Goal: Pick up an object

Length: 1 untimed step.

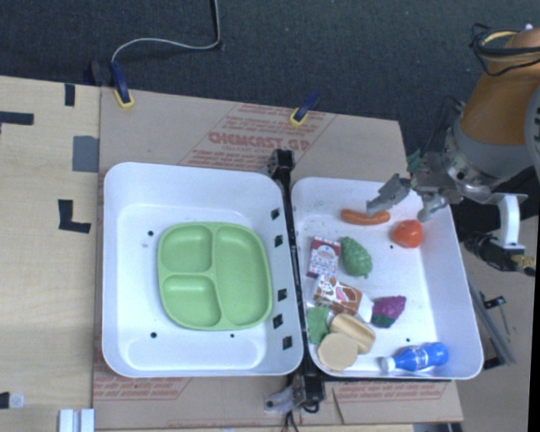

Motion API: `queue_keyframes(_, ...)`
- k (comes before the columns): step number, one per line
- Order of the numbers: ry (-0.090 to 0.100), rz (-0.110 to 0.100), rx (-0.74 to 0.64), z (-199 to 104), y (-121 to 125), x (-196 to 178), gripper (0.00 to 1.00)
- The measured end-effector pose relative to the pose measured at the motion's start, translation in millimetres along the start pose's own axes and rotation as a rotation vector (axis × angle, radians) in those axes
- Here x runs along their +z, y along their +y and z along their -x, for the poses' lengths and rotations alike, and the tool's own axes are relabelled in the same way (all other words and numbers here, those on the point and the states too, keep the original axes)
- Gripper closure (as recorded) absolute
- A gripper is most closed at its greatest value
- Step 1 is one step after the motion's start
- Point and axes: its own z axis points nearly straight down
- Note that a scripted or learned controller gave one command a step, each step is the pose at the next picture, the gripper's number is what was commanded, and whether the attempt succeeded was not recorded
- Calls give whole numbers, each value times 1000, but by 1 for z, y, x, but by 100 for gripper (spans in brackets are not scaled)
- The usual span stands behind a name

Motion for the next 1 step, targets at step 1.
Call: queue_keyframes(1,0,-4,1,19,54,156,0)
